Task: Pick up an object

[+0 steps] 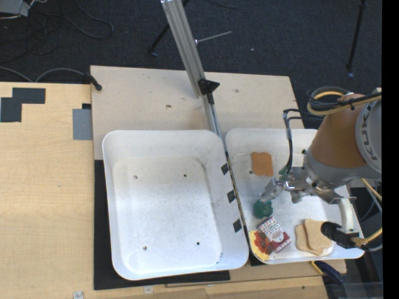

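1. arm (341, 143) comes in from the right side of the frame, grey w/ orange band, bent down over the right bin (243, 143).
2. gripper (272, 192) sits low in the right bin, mid-right of frame, just above the green toy (264, 208). fingers point down-left toward it; can't tell if they're open or closed, and can't tell if they touch the toy.
3. green toy lies near the left wall of the right bin, just under the gripper tip.
4. orange block (262, 163) lies flat in the upper part of the right bin, just up-left of the gripper, apart from it.
5. red & white packet (272, 235) lies at the lower left of the right bin, just below the green toy, on a yellow edge.
6. tan bread-shaped piece (312, 238) lies at the lower right of the right bin, a black arm part overlapping its right side.
7. left bin (162, 148) fills the centre-left of frame, touching the right bin along a divider w/ black clips.
8. metal rail (186, 42) slants from top centre down to the bins' shared edge.
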Controlling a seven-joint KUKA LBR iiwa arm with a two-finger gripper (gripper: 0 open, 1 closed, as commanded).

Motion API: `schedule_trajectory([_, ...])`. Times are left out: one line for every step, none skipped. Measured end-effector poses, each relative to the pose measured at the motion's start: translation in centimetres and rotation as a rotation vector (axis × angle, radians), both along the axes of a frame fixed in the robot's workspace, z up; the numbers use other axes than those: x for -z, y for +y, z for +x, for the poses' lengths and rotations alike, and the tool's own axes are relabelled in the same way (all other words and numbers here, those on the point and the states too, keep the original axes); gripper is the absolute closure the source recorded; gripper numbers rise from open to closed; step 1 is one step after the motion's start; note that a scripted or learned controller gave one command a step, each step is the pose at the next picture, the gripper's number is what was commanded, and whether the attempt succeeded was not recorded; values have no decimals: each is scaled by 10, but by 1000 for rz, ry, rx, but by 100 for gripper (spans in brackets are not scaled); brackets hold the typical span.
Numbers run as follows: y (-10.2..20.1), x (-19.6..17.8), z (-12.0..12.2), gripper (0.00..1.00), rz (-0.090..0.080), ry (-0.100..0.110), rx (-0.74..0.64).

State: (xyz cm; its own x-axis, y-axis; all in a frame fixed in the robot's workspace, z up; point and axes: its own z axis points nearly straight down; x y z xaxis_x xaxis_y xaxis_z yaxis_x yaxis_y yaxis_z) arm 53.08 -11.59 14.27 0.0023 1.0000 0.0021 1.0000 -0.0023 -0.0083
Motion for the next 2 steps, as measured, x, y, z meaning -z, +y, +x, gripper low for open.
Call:
schedule_trajectory([0,51,0,0,-2,-7,0])
schedule_trajectory([-1,40,0,100,0,-6,8])
